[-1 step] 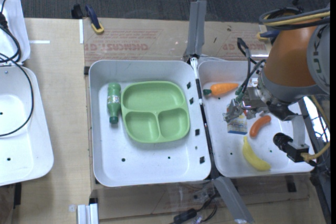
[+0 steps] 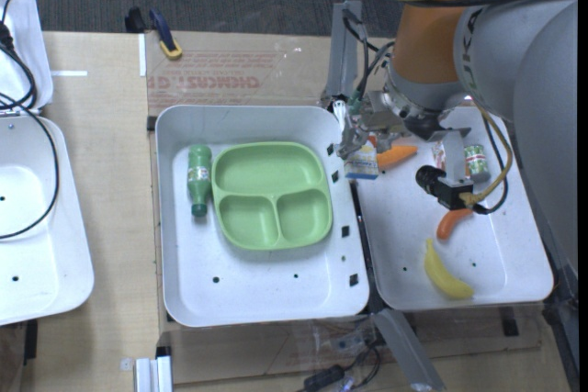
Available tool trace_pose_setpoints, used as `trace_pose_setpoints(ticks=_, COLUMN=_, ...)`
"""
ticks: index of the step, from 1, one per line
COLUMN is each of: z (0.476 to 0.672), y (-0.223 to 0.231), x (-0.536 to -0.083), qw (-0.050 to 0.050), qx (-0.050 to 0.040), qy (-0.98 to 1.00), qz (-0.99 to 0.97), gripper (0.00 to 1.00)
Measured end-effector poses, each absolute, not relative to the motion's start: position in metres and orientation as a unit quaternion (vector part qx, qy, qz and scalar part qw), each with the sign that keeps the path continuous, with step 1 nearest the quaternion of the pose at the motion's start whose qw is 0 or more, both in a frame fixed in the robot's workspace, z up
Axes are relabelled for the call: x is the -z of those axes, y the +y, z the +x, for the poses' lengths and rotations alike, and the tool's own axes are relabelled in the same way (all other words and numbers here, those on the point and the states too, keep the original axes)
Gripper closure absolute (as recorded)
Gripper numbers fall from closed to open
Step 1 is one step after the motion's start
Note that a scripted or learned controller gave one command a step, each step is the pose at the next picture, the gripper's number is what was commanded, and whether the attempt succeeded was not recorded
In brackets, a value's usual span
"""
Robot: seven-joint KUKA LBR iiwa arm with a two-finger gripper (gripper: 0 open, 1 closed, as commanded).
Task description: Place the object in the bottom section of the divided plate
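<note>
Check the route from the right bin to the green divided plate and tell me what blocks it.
Nothing visible stands on the plate; its sections look bare. Between it and the carrot by the gripper lie only the two bins' adjoining rims. The green bottle lies on the plate's far side, off the route.

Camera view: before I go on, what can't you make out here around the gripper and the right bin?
- Gripper: its fingers blur into dark cabling, so open or shut is unclear, as is any hold.
- Orange carrot-shaped toy: partly covered by the grey wrist.
- Small white labelled item: too small to identify.
- Small green-labelled can: partly behind a cable.
- Shallow white right bin: its far right part is hidden by the arm.
</note>
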State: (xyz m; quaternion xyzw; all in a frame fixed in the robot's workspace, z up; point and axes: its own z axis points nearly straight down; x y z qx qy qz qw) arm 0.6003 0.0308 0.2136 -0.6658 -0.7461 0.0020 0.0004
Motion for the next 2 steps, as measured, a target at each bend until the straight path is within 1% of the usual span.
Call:
trace_pose_setpoints(ticks=1, z=0.6439, y=0.097, x=-0.2308, qw=0.0, qx=-0.0016, qy=-0.774, qz=-0.633, gripper=1.0)
trace_pose_setpoints(ticks=2, z=0.644, y=0.097, x=-0.2309, qw=0.0, qx=-0.0016, qy=-0.774, qz=-0.633, gripper=0.0)
